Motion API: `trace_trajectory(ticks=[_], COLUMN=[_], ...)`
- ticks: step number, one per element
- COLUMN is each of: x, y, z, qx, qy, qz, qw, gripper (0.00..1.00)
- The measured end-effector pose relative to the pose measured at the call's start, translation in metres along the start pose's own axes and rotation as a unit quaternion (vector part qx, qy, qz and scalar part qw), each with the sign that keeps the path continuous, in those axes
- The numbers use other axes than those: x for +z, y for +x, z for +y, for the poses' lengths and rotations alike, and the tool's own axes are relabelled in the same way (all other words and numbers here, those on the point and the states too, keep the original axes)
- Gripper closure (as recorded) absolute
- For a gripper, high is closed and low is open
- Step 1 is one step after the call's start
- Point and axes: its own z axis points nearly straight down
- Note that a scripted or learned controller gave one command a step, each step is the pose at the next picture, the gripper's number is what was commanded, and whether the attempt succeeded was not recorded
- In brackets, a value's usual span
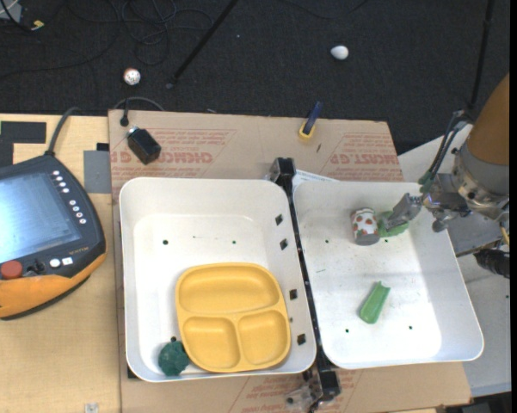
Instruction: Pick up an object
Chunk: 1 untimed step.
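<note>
A small grey and white cup-like object with red marks (364, 225) lies in the right bin (430, 334), near its back middle. My gripper (396, 220) reaches in from the right and sits right beside this object, touching or nearly touching its right side; a green bit shows at the gripper's tip. A green oblong block (373, 303) lies on the bin floor further forward, well apart from the gripper. In the left bin (146, 231) a yellow divided plate (234, 317) rests at the front, with a dark green lump (173, 357) at its front left corner.
A teach pendant (34, 231) lies on the bench at the left. Behind the bins on the cardboard sheet (241, 144) are a small black box (144, 145) and a blue and yellow clamp (310, 121). A black bracket (283, 172) stands where the bins meet.
</note>
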Motion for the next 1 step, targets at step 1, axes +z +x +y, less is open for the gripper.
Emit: trace_trajectory(ticks=[1], x=[0.1048], y=[0.0128], z=[-0.0587], qx=[0.000], qy=[0.007], qz=[0.002], qw=[1.0000], gripper=[0.00])
